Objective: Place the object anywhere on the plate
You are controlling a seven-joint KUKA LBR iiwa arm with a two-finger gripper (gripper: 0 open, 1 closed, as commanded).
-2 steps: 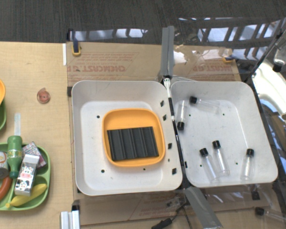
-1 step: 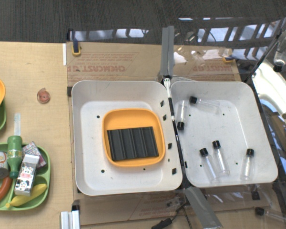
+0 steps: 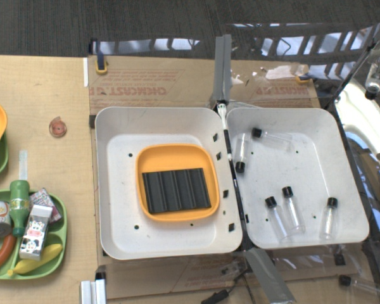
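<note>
Camera view: ribbed black slab

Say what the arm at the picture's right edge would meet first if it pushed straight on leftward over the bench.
Probably the right bin's near rim, since the arm sits just outside it. Past that, the capped vial lying near the bin's far side is next. Height is unclear, so it might pass above both.

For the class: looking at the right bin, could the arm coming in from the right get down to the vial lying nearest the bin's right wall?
Probably yes. That vial lies flat and apart from the other vials, with bare bin floor around it and nothing above it.
</note>
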